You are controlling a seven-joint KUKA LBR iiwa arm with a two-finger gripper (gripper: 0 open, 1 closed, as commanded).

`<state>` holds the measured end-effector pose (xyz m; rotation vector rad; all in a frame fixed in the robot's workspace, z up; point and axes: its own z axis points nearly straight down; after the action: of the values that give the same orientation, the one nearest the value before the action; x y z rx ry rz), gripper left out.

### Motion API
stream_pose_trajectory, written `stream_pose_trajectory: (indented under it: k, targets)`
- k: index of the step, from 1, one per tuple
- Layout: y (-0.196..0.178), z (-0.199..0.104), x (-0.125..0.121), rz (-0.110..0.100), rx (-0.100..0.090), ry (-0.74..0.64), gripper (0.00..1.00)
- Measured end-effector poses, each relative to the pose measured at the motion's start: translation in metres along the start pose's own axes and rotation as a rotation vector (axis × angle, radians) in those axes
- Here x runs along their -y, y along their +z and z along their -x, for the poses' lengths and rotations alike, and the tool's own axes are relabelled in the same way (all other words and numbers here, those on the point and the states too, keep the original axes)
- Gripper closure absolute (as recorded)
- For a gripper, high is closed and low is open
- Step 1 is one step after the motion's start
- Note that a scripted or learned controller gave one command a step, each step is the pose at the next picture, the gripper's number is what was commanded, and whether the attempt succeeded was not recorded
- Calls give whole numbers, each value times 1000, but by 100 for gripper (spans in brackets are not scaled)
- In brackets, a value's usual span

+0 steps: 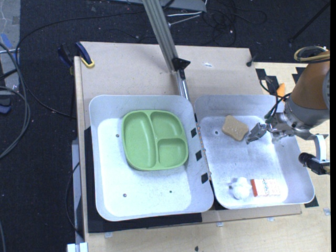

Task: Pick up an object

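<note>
In the right bin lie a tan sponge-like block near the back, a small white fluffy ball at the front, and a white packet with red print beside the ball. My gripper reaches in from the right and hovers just right of the tan block, its dark fingertips pointing at the block, with nothing held between them. The grey arm with its orange band sits over the bin's right side.
The left bin holds a green divided plate. A metal pole slants down from the back to the gap between the bins. Black clips mark the seam between the two bins.
</note>
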<state>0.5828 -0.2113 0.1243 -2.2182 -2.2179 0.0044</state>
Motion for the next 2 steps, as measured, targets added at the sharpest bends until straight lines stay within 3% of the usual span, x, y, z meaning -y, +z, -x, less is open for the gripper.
stream_pose_trajectory:
  k: [1, 2]
  targets:
    - [33, 0, -1, 6, 3, 0, 0]
    - [20, 0, -2, 10, 4, -1, 100]
